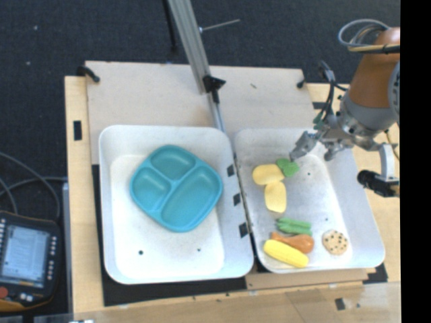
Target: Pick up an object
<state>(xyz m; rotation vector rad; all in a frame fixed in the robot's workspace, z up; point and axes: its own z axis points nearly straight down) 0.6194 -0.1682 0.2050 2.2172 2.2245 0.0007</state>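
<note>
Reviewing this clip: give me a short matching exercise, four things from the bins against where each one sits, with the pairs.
Things:
1. blue divided plate
2. cookie
3. corn cob
4. small green piece

Places:
A. near edge of the right bin, below the carrot
B. by the gripper, far end of the right bin
C. left bin
D. near right corner of the right bin

Pairs: 1-C, 2-D, 3-A, 4-B

2 bins [114, 180], 1 blue tray [176, 187], 7 toy foods [286, 253].
</note>
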